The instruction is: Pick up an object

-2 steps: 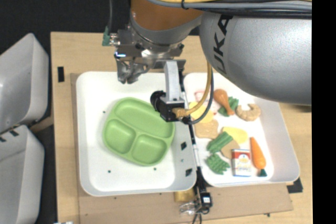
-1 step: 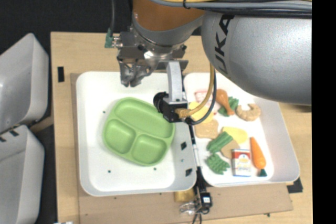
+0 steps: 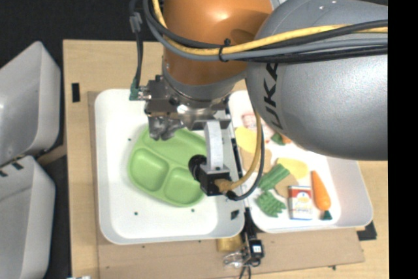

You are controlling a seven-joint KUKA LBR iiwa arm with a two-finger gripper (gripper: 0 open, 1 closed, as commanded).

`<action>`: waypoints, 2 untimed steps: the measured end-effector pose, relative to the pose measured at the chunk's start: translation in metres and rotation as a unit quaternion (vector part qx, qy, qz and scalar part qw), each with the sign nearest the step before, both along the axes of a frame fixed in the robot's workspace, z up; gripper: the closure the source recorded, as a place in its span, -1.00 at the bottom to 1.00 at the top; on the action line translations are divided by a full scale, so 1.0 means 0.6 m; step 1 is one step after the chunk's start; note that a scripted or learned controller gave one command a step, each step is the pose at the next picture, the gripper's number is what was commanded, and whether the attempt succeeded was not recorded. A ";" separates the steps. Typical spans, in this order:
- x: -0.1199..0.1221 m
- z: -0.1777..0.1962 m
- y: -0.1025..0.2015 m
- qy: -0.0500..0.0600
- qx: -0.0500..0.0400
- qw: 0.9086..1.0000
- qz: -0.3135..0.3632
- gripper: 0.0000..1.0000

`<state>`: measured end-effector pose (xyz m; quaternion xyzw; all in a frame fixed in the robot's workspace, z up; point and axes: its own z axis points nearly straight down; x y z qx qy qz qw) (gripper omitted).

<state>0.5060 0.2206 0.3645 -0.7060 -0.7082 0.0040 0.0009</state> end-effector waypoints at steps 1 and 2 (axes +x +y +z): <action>0.015 0.139 0.001 -0.006 0.003 1.000 0.001 1.00; 0.016 0.147 0.000 -0.002 0.000 1.000 0.003 1.00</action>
